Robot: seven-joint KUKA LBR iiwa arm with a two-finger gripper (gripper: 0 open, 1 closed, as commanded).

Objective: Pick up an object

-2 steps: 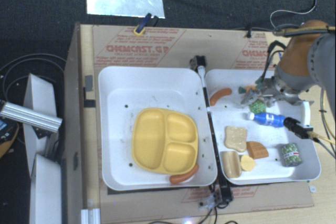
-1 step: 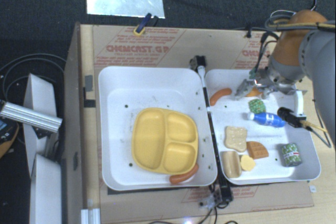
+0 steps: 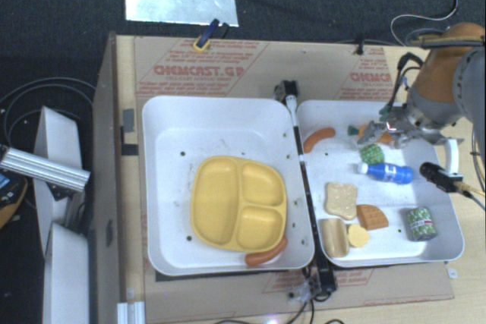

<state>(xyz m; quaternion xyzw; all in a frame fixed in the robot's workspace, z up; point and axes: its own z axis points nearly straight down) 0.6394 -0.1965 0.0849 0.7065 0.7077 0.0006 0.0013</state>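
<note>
The arm (image 3: 444, 80) reaches in from the right and bends down over the far right part of the right bin (image 3: 444, 250), with its claw (image 3: 383, 131) low among a small cluster of toy food there. Whether the claw is open or closed cannot be told; it is small and partly tangled in the clutter.

The likeliest target is the green piece (image 3: 371, 153) just below the claw, beside an orange bit (image 3: 370, 133). It looks like light, hard plastic with a bumpy top, so it should not crush, but a smooth shell could slip; a grip across its narrow middle seems safest.

Just near of it lies a blue bottle (image 3: 389, 173) on its side, round and prone to roll. A sausage (image 3: 319, 137) sits to the left, well apart. Nearer still are a slice of bread (image 3: 341, 199), a waffle (image 3: 372, 217) and a green can (image 3: 420, 224).

The left bin (image 3: 171, 125) holds a yellow tray (image 3: 238, 202) with 3 compartments and a second sausage (image 3: 266, 256) against its near edge.
</note>
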